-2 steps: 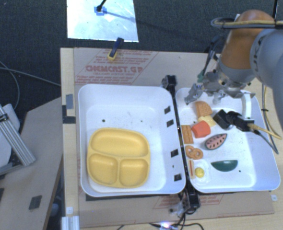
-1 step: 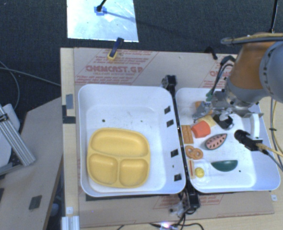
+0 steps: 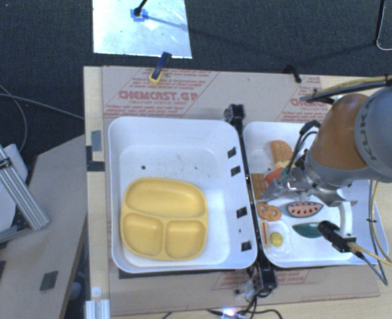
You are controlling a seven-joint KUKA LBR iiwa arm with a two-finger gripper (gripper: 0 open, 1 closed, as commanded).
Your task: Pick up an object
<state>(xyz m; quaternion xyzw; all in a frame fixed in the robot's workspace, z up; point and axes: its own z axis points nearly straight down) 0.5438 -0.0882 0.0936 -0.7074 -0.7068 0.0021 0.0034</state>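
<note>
Small toy food pieces, right white bin (image 3: 362,254): this is your stock to pick from. Item one, a watermelon-slice piece, red with a dark rind (image 3: 304,209), lying flat with its long axis running left to right. Item two, a dark teal leaf-shaped piece (image 3: 307,229), just below it, long axis also roughly left to right. Item three, an orange round slice (image 3: 269,212), at the bin's left side. Item four, a white fried-egg piece with yellow yolk (image 3: 277,238), near the bin's lower left corner. Item five, a tan bread-like piece (image 3: 280,152), toward the far wall. Item six, a small red-orange piece (image 3: 274,175), just below the bread.

Gripper (image 3: 284,186): low over the left half of the right bin, under the orange band of the grey arm (image 3: 355,141). You cannot tell how its jaws stand, nor whether anything sits between them.

Governing relation: the red-orange piece lies just up and left of the gripper, the orange slice just below it, the watermelon slice down and to its right. You would judge these three nearest.

Left white bin (image 3: 176,133): one yellow three-compartment plastic tray (image 3: 163,216), well apart from the gripper
</note>
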